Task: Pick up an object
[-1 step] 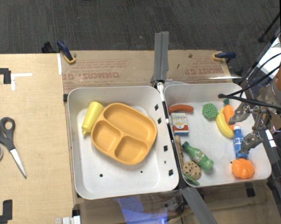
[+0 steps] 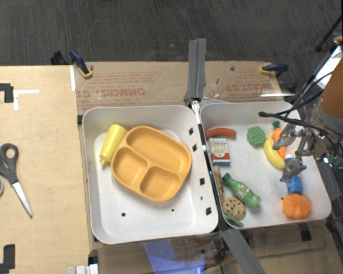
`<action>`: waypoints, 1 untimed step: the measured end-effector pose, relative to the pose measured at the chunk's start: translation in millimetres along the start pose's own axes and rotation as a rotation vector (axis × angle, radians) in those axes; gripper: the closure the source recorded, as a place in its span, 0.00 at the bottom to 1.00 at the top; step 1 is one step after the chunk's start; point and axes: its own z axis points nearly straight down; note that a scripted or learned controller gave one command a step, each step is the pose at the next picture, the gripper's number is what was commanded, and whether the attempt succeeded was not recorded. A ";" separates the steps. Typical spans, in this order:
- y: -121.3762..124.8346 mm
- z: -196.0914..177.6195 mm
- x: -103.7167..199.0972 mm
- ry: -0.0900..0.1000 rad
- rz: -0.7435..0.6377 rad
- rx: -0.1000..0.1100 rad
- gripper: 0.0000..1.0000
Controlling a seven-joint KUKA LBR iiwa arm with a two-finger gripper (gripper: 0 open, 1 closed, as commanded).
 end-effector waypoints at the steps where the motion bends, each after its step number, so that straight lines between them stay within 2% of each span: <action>1: -34.5 88.4 -40.4 -0.022 0.108 0.002 0.00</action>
